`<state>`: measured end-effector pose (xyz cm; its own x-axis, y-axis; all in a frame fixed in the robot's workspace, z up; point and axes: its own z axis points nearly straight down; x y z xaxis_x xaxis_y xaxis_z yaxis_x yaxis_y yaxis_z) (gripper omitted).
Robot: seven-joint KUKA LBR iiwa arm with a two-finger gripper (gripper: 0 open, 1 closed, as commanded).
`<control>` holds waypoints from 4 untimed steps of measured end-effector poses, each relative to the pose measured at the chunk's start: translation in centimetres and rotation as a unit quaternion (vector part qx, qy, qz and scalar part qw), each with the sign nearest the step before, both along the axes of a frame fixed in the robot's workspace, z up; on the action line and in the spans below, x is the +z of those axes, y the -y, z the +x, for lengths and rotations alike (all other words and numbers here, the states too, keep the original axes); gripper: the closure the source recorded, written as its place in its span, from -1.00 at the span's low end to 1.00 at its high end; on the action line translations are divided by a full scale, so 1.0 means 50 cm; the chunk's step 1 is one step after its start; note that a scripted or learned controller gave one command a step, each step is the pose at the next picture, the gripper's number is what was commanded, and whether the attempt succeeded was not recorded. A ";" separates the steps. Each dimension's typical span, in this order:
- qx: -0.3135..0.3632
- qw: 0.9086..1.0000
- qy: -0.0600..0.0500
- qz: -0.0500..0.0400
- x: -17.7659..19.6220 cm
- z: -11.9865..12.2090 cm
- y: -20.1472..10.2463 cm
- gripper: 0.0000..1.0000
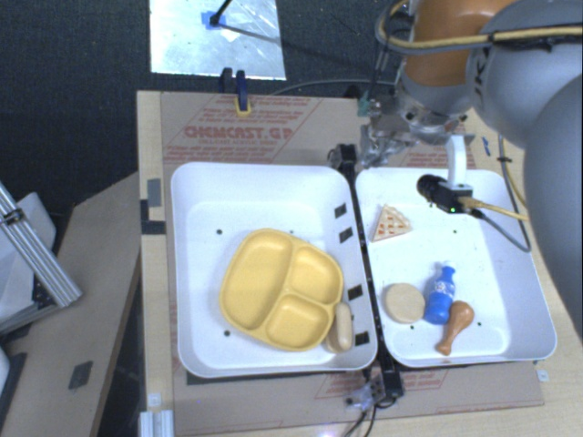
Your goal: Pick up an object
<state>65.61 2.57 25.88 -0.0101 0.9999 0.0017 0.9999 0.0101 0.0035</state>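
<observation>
- Looking down through the one camera view, I find the pincer [381, 149] hanging over the far rim of the right bin [510, 209], close to the divider between the two bins, under the arm's orange band [455, 16]. It is small and blurred against the rim, so I cannot tell its state, and I see nothing in it.
- Nearest to the pincer, just toward me and slightly right, lies the waffle wedge [392, 223], flat on the bin floor and apart from everything else.
- Farther toward me from the pincer sit the round cookie [404, 302], the blue bottle [441, 293] touching it on its right, and the drumstick [454, 325] just beyond the bottle.
- To the pincer's left and toward me, the left bin [196, 208] holds the yellow divided tray [281, 288], with a pale bread roll [342, 327] against its near right corner.
- My reading of progress: nothing is lifted yet; every object rests on a bin floor. The whole pick is left: choosing a target, descending, gripping, raising. The wedge looks the shortest reach, though it lies flat and may be awkward to pinch.
</observation>
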 end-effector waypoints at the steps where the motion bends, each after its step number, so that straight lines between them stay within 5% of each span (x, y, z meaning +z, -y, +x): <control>1: -0.001 1.000 -0.002 0.000 -0.044 0.004 -0.080 1.00; 2: -0.001 1.000 0.000 0.000 -0.050 0.023 -0.170 1.00; 3: -0.002 1.000 -0.001 -0.001 -0.049 0.024 -0.168 1.00; 4: -0.002 1.000 -0.001 -0.001 -0.049 0.024 -0.168 -1.00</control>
